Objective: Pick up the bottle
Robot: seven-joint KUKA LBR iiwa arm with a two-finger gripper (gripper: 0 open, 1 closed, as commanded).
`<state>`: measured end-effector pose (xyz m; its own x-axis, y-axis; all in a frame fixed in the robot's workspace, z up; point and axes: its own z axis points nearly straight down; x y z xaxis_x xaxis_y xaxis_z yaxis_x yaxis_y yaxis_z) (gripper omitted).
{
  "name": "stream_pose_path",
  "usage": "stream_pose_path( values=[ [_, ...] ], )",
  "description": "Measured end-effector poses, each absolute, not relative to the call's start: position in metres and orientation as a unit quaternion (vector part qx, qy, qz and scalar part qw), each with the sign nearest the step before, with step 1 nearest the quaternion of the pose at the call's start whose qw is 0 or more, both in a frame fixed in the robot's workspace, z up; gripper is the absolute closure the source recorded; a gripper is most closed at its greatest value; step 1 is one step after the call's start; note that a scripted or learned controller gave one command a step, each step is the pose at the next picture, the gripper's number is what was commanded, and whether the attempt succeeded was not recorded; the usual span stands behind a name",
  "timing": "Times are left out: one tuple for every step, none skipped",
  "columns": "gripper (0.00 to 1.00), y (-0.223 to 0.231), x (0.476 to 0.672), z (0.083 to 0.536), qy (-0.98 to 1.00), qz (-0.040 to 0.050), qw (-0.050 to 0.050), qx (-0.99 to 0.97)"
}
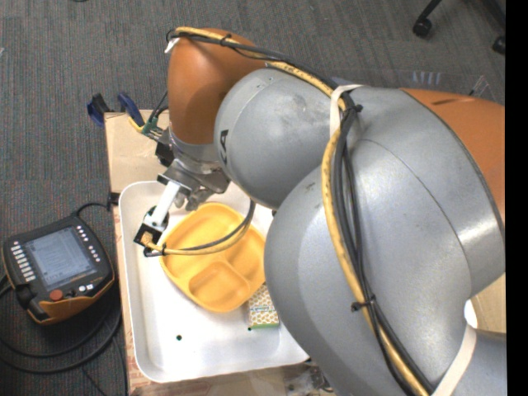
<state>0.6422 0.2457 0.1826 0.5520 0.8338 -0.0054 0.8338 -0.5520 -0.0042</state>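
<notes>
— What kind of place do you work in?
— You work in a robot lab. See the big grey arm (371, 221) over the white bin (165, 341) on the bench (128, 148).
— What else shows you that?
— The control box (58, 264) with a screen sits on the grey carpet (49, 56). Chair wheels (423, 27) show at the top.

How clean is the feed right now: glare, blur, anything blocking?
Camera view: lighting even, no harsh glare; sheen on the grey arm; yellow divided tray in sharp focus; the arm, near the lens, covers the right of the white bin.
</notes>
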Motion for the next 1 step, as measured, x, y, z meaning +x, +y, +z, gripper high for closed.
stream_pose_path(
  values=[
    [1.00, 0.1540, 0.6329, 0.1660, -0.334, 0.0040, 0.001, -0.943]
  ],
)
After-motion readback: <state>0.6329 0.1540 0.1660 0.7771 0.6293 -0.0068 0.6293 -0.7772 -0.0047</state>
